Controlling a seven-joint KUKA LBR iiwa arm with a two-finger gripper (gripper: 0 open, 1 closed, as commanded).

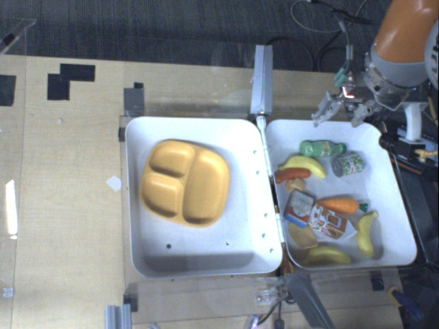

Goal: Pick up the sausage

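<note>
- Camera view looks down on two shallow white bins set side by side, parted by a metal divider rail [261,88].
- The left bin [137,252] holds one thing, a yellow sectioned tray [185,182] lying left of its middle, with bare white floor all round it, widest along the near edge.
- The right bin [398,204] is crowded: a green bottle [322,147] lies on its side near the far wall, with a small grey-green can [347,164] just to its right.
- The sausage [292,175], reddish brown, lies close to the bin's left wall, touching the lower edge of a banana [304,164] that curves over it.
- Nearer the camera lie a printed snack packet [319,218], a carrot [337,205] across its top, a second banana [367,233] by the right wall and a third [328,256] along the near wall.
- The gripper [345,108] hangs above the far rim of the right bin, well apart from the sausage, its fingers spread wide and nothing between them.
- Open floor in the right bin is scant: a strip along the far wall and some on the right side.
</note>
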